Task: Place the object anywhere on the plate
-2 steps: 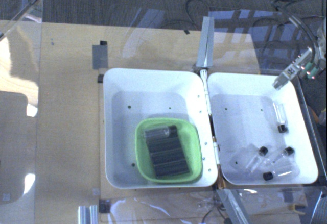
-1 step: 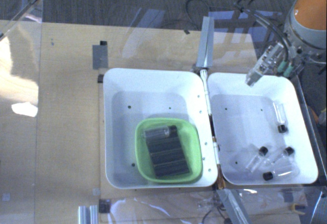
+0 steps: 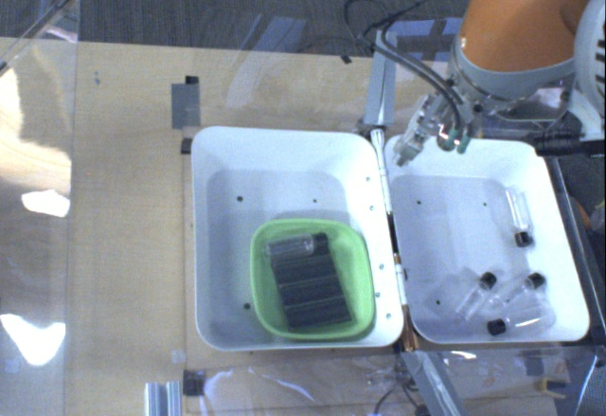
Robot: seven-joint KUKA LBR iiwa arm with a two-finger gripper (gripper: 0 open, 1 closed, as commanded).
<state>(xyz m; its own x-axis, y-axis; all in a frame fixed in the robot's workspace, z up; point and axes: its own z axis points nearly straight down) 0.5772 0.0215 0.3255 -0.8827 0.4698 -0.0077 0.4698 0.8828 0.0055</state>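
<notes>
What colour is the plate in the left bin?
Green. The plate shows best in the camera view, holding a dark ridged rack.

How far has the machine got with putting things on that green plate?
One clear vial already lies on the black rack on the green plate in the left bin. The tool hangs over the right bin's back edge; I see nothing in it. Several black-capped vials wait in the right bin, so most of the moving looks left.

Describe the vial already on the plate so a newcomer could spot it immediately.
Find the left white bin, which holds a green plate bearing a dark ridged block. The clear vial lies across the block's far end, unlike the black-capped vials in the right bin.
</notes>
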